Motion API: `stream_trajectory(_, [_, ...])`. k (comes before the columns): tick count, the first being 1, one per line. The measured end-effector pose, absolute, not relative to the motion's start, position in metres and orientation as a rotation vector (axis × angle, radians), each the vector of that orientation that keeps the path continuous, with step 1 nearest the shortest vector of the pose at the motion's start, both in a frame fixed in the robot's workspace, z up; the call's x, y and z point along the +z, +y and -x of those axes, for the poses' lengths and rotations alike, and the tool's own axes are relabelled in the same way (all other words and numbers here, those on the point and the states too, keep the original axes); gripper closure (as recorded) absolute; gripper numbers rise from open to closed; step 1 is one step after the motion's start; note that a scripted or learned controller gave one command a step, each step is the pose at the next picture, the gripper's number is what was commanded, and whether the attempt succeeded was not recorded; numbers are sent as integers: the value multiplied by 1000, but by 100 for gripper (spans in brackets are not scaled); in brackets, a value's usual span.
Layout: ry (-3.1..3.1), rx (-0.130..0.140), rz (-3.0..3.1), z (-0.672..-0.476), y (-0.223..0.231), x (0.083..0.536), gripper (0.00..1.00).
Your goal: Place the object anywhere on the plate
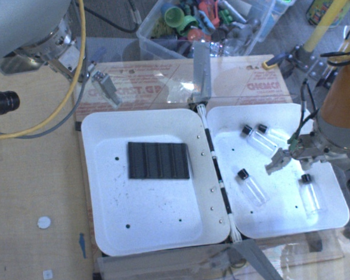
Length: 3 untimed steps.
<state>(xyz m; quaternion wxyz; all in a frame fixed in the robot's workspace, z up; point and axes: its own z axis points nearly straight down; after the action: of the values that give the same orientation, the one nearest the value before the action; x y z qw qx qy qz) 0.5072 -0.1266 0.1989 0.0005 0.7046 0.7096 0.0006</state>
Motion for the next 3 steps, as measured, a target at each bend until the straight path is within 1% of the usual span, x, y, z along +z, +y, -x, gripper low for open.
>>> stream_trajectory(2, [2229,2,-2213,-507,-127,199,0])
stream_trajectory(3, [2004,-2,-2424,-481,-94,119,0])
